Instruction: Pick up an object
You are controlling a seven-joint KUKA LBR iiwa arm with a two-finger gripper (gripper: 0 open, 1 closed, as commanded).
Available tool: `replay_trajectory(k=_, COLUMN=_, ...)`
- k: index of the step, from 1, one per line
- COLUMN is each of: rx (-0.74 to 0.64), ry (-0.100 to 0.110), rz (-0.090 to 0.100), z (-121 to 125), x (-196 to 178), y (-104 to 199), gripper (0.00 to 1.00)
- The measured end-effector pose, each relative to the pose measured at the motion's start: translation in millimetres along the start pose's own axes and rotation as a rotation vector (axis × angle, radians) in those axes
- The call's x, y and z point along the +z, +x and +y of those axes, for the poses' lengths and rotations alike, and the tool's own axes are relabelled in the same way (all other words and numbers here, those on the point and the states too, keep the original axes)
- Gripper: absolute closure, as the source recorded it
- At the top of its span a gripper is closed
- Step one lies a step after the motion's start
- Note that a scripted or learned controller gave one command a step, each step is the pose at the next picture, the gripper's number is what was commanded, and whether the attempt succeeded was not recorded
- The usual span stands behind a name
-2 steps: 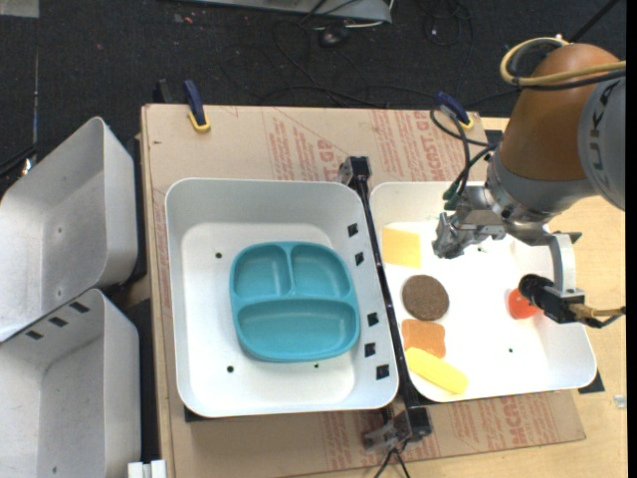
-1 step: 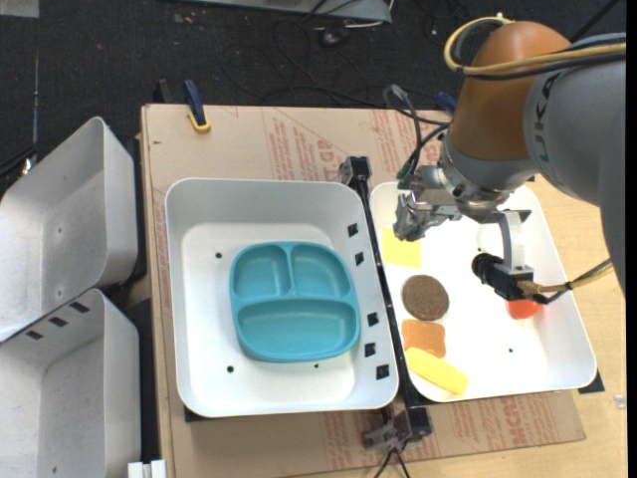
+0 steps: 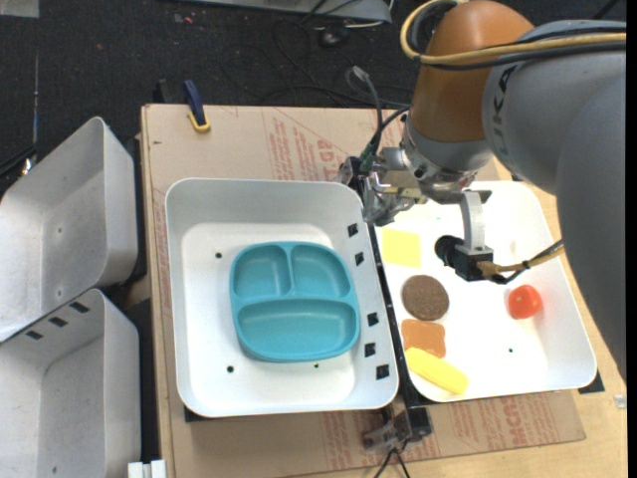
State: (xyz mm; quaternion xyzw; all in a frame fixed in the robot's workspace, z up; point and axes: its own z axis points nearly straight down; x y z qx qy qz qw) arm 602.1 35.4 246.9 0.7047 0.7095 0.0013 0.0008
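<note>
Teal plate (image 3: 295, 302), moulded into three compartments, lies flat in the middle of the left bin (image 3: 199, 371) as we look down on the brown surface (image 3: 249, 132). Nothing touches it. At the upper end of the wall where the two bins meet, the end effector (image 3: 383, 195) hangs over the rims, and from this angle we cannot tell how far it is open or whether it has hold of anything. Just right of it, in the right bin (image 3: 557, 361), the other objects lie near the bin's left wall: a flat yellow square (image 3: 402, 248) at the top, a brown disc (image 3: 425, 297) just below it, then an orange piece (image 3: 423, 338) touching the disc's lower edge, and a yellow oblong (image 3: 438, 373) lying slantwise against the orange piece, nearest the front rim. Farther right, well apart from that column, we see a red ball (image 3: 525, 302) alone on the white floor. Above it the grey arm (image 3: 567, 98), with its orange band (image 3: 468, 58), reaches in from the upper right corner.
</note>
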Motion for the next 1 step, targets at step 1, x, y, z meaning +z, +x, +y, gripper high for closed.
replay_trajectory(k=1, rx=0.000, ry=0.002, rz=-0.001, z=7.6, x=10.6, y=47.4, gripper=1.00)
